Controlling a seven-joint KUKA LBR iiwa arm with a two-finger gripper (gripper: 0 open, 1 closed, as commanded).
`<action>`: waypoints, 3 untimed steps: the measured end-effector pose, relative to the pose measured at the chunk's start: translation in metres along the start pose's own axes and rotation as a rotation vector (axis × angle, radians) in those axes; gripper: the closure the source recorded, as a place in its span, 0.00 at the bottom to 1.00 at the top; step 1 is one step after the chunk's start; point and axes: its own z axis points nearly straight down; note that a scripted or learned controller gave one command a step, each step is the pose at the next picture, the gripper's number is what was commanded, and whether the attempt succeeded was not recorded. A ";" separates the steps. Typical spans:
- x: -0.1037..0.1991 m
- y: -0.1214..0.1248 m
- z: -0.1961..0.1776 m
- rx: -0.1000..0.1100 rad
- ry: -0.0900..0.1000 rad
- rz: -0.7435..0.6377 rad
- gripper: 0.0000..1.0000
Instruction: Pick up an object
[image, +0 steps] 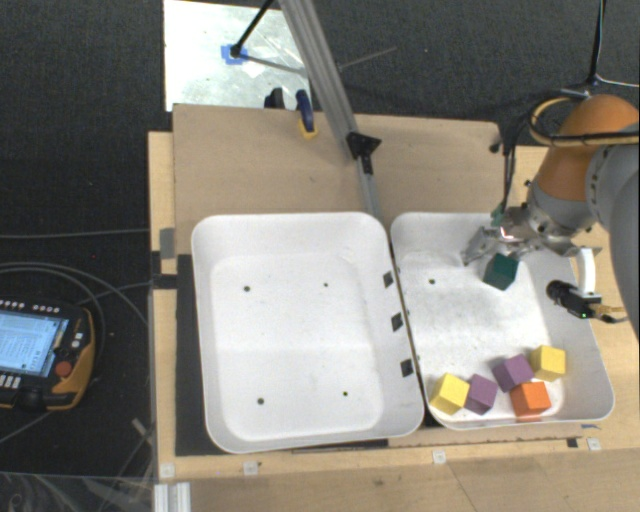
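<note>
Your arm (585, 165) reaches in from the right, wrist bent down over the right bin (440, 240), its gripper (503, 262) clamped on a green block (500, 271) above the bin's far half.

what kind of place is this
Probably a robotics lab test bench: a robot arm reaches over two white bins, coloured blocks sit in one, and a control tablet lies beside them.

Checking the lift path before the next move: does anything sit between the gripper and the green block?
Nothing visible does. The green block hangs directly under the gripper, apart from the other blocks clustered at the right bin's near edge.
</note>
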 end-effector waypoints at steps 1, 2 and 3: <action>-0.002 -0.002 0.001 0.003 -0.001 0.002 0.00; 0.021 -0.035 0.001 0.007 0.001 0.005 0.00; 0.020 -0.033 -0.011 0.002 0.000 0.003 1.00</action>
